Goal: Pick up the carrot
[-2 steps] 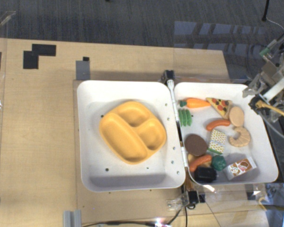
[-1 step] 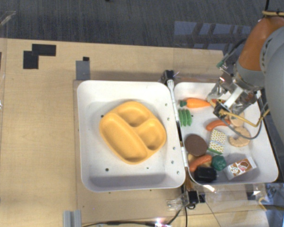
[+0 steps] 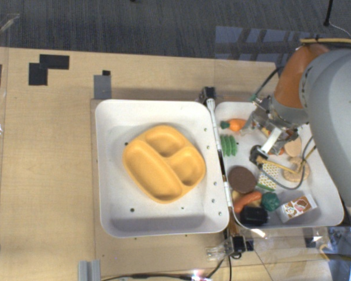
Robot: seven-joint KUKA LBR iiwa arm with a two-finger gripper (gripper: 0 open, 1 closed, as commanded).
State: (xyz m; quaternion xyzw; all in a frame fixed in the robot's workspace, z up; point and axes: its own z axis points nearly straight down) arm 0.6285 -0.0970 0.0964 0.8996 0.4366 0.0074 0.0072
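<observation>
In the camera view, two white bins sit side by side on the pale wooden surface (image 3: 47, 174). The left bin (image 3: 114, 215) holds a yellow divided plate (image 3: 164, 163) near its middle. The right bin (image 3: 327, 206) is crowded.

The carrot (image 3: 236, 124), orange with a green tip pointing left, lies in the upper left corner of the right bin, close to the wall between the bins. Just below it is a green ridged piece (image 3: 228, 144). Further down are a brown disc (image 3: 241, 178), an orange-red stick (image 3: 247, 199), a dark green lump (image 3: 270, 201) and a black object (image 3: 253, 216) at the lower edge. A small printed carton (image 3: 297, 206) lies toward the lower right, and a tan round piece (image 3: 293, 148) lies right of centre.

The grey arm (image 3: 333, 98) comes in from the upper right of the frame, its orange band (image 3: 289, 81) above the bin. The gripper (image 3: 259, 120) is low in the bin just right of the carrot. It cannot be told whether the gripper is wide or narrow, and the carrot is not seen held.
</observation>
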